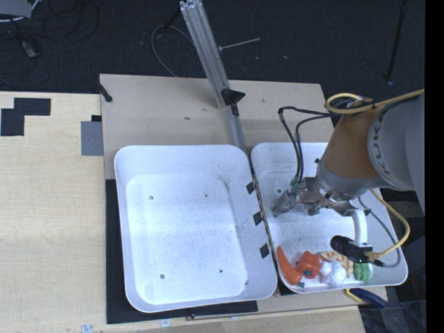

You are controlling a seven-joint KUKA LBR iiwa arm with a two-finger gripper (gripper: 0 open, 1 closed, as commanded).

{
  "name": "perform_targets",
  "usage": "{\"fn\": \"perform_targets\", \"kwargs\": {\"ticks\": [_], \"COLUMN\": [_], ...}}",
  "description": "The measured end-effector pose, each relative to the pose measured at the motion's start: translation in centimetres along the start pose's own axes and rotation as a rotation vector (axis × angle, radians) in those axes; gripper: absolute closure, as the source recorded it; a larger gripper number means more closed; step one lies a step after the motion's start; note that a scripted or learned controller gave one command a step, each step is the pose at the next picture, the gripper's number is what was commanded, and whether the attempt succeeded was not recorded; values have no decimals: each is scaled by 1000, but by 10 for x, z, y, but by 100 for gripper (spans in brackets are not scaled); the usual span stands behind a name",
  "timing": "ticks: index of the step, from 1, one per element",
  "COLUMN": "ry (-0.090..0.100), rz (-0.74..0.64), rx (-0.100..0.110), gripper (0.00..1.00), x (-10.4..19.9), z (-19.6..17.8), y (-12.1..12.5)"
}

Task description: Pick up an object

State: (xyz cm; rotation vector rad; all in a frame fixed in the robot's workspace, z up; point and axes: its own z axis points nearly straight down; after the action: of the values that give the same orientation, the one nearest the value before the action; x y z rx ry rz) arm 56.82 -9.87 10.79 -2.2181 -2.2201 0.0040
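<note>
Camera view from above looks down on two white bins side by side on a wooden bench. Toward the right of the frame, the grey arm with its orange band bends down into the right bin. Its gripper sits low near that bin's left wall, about mid-height in the frame; whether it is open or closed cannot be told, and nothing is visibly held. A heap of small objects lies along the lower edge of the right bin: an orange piece, a red one, a white one and a green one. The left bin fills the centre of the frame. A metal rail slants across the upper middle.
</note>
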Motion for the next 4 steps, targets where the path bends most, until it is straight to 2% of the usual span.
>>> {"fn": "perform_targets", "kwargs": {"ticks": [1, 3, 4], "ry": [-1, -1, -1], "rz": [3, 2, -1], "rx": [-3, -8, -4], "gripper": [100, 100, 100], "x": [-2, -3, 38], "z": [-12, -103, -101], "y": [0, 1, 16]}}
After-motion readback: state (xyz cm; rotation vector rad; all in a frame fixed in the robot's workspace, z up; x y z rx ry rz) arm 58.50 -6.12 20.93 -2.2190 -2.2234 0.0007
